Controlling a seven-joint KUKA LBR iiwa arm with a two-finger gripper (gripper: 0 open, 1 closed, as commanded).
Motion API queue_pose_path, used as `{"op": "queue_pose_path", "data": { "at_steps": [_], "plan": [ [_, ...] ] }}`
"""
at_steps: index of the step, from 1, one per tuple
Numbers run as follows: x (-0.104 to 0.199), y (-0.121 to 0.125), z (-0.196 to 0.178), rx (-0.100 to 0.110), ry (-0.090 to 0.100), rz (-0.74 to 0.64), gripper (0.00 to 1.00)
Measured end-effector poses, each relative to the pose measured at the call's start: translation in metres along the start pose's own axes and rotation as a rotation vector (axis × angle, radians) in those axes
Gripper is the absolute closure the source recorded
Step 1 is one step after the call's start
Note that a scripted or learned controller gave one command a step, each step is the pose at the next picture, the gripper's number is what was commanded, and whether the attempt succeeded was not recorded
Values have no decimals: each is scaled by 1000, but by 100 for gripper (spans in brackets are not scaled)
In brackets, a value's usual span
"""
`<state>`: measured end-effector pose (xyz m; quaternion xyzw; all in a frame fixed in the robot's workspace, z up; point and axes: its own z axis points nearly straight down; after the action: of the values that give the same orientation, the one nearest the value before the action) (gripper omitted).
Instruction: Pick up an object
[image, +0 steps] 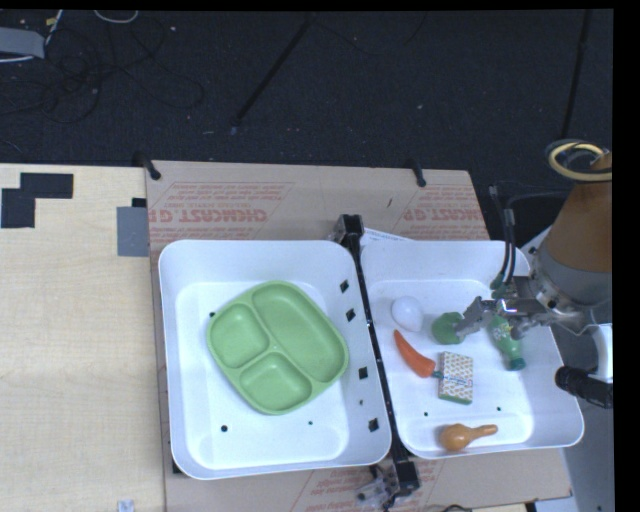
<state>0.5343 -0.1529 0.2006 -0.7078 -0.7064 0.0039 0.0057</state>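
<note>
Tan gourd — front of right bin. Green lump — just left of gripper; grip state indiscernible.

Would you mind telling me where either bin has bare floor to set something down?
Left bin: bare strips border the green divided plate, widest along the near wall. Right bin: bare between the patterned box and the right wall. It is crowded around the tool, white egg and carrot.

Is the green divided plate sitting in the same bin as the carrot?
No, the green plate lies in the left bin, the carrot in the right bin.
</note>
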Motion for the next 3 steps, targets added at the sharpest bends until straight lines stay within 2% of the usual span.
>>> {"op": "queue_pose_path", "data": {
  "at_steps": [1,2,3],
  "plan": [
    [0,3,-6,-12,-2,-2,0],
    [9,6,46,-5,0,-1,0],
    [16,3,90,-11,0,-1,0]
  ]
}}
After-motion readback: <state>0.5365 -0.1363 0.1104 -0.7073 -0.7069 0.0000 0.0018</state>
